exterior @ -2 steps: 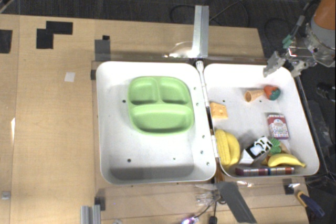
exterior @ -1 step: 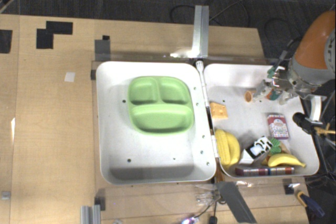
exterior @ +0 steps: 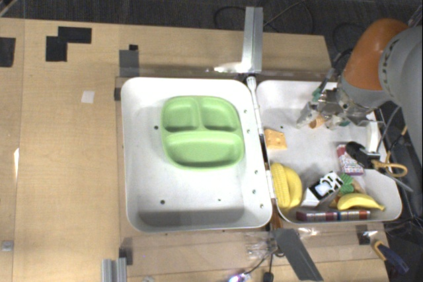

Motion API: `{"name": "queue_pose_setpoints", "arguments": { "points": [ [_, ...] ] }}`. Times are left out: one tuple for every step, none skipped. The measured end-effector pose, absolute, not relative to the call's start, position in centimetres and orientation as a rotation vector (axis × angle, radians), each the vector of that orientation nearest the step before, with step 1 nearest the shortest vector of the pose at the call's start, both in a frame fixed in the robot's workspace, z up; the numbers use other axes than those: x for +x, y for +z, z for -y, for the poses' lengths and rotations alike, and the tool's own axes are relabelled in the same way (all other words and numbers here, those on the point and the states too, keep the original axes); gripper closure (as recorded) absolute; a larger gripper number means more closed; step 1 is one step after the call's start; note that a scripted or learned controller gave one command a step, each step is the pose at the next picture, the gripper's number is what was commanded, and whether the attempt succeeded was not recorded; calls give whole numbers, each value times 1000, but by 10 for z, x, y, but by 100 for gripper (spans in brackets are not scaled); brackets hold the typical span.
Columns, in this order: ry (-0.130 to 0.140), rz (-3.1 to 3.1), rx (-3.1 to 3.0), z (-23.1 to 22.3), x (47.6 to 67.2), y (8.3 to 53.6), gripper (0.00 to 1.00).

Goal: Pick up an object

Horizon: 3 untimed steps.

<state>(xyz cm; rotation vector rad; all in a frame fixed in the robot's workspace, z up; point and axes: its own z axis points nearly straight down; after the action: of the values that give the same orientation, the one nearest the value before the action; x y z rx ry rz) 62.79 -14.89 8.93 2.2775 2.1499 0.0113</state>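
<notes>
Camera view, jaws [exterior: 322,114] blurred — arm [exterior: 383,63] cropped

I get even, fairly bright overhead light. The left bin [exterior: 142,162] shows a soft grey shadow along its near wall, the wooden counter [exterior: 59,162] looks washed out, and fine detail is slightly soft throughout.
</notes>
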Motion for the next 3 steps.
{"name": "queue_pose_setpoints", "arguments": {
  "points": [
    [14,-2084,2338,149,491,92,0],
    [32,-2087,2329,145,496,104,100],
    [14,-2578,1749,105,494,92,100]
  ]
}}
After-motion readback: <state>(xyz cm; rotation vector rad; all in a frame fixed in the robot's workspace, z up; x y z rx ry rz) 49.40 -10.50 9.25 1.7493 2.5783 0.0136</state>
